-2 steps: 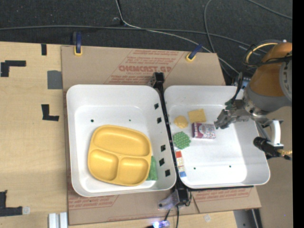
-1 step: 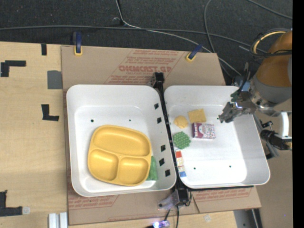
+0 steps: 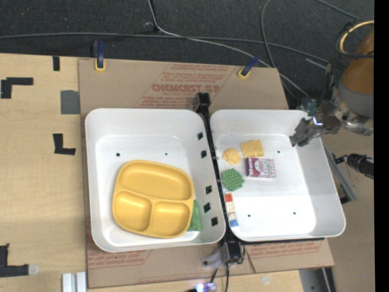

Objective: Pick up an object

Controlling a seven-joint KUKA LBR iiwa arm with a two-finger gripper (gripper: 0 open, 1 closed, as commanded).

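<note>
a: where are the pickable things, and how do they lie?

b: all in the right bin [image 3: 316, 212], in its left half. a purple-and-white packet [image 3: 260, 167] lies flat, long axis about left to right, slightly slanted. just above it sits a yellow block [image 3: 252, 148], tilted. to its left is a smaller yellow lump [image 3: 231, 156], and below that a green knobbly piece [image 3: 231, 179] with no clear axis. a narrow red, white and blue stick [image 3: 230, 209] lies along the bin's left wall, pointing toward the near edge.

a: and the gripper [image 3: 302, 134]?

b: over the right bin's upper right rim, well apart from the items, nothing in it. it's dark and small here; i cannot tell whether the fingers are apart or together.

a: anything hard to read?

b: the arm is cut off at the right edge. a green thing [image 3: 195, 216] in the left bin [image 3: 97, 181] is mostly tucked behind the yellow divided tray [image 3: 153, 197], so its shape is unclear.

a: around them?

b: both bins sit on a cardboard sheet [image 3: 176, 87] clamped to the bench [image 3: 30, 163]; cables [image 3: 182, 35] run across the dark floor behind.
</note>
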